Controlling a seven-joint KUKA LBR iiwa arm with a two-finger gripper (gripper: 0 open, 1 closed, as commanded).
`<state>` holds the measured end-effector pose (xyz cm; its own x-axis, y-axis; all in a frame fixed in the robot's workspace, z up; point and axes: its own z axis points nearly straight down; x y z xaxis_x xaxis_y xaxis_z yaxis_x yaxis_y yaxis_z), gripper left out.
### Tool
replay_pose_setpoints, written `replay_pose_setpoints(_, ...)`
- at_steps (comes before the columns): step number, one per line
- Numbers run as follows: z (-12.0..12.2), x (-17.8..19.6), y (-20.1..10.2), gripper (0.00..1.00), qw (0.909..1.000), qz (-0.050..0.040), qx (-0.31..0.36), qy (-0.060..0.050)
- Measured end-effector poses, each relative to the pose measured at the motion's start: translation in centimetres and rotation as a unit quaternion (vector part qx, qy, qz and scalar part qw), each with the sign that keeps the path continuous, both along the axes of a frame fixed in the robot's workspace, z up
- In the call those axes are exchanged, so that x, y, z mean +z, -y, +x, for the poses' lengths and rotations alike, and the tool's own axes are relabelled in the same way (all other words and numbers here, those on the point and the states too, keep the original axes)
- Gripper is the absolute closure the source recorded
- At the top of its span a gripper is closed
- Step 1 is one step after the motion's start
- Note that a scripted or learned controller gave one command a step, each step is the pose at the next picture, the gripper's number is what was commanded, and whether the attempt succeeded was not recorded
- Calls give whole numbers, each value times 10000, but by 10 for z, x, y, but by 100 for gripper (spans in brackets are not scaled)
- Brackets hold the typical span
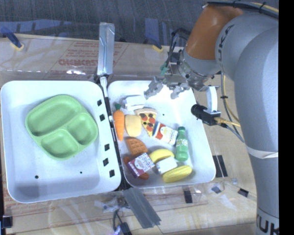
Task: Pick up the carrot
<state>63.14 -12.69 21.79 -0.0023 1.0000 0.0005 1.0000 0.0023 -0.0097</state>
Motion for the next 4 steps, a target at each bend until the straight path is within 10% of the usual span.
replay_pose_setpoints(1, -5, -124, -27, 0, 9866, -19, -1630, 54)
replay_pose_setpoints(2, 9, -124, -28, 0, 9985, -22, -537, 70)
replay_pose_setpoints(3, -29, -29, -105, 0, 9980, -4, 628, 20)
replay_pose_setpoints(4, -103, -30, -101, 0, 9995, -5, 324, 1)
